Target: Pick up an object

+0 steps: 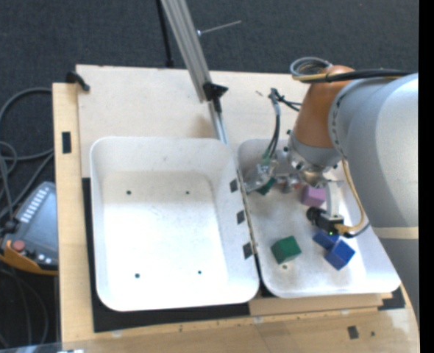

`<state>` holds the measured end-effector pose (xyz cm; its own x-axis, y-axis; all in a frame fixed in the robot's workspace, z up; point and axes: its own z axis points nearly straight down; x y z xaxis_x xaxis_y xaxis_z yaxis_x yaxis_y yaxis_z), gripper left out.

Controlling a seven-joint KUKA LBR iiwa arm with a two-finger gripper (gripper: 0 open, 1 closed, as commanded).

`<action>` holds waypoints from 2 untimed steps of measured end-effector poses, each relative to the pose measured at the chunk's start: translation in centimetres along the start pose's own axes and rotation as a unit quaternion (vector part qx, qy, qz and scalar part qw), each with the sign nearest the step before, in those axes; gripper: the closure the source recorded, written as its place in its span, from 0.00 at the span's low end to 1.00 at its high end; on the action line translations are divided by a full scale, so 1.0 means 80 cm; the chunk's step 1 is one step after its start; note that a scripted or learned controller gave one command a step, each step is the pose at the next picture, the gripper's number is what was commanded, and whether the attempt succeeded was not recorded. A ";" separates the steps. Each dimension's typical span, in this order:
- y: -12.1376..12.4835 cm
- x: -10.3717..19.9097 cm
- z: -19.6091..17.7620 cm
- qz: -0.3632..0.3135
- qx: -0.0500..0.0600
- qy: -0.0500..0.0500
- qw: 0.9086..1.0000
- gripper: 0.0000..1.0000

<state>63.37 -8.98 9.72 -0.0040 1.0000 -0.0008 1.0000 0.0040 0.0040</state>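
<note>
My gripper (264, 180) is low in the far left corner of the right bin (312, 289), close to the wall shared with the left bin. A pink block (315, 195) lies just right of the gripper, partly under the wrist. A green block (285, 249) sits toward the front of the right bin, and a blue block (338, 252) lies to its right. A small greenish patch shows at the gripper's tip; I cannot make out what it is.
The left bin (103, 197) stands beside the right one, with a raised rim between them. A slanted aluminium post (191, 50) rises behind the bins. A small pale bit (283, 267) lies in front of the green block. Cables and a pendant (33, 226) lie off the bench's left.
</note>
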 end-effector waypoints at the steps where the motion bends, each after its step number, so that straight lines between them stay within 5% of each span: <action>1: -0.002 -0.002 -0.014 -0.004 0.002 -0.001 1.000 1.00; 2: -0.002 -0.002 -0.013 -0.006 0.003 -0.002 1.000 0.00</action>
<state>63.20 -9.14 10.79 -0.0162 0.9999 -0.0040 0.9999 0.0162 -0.0012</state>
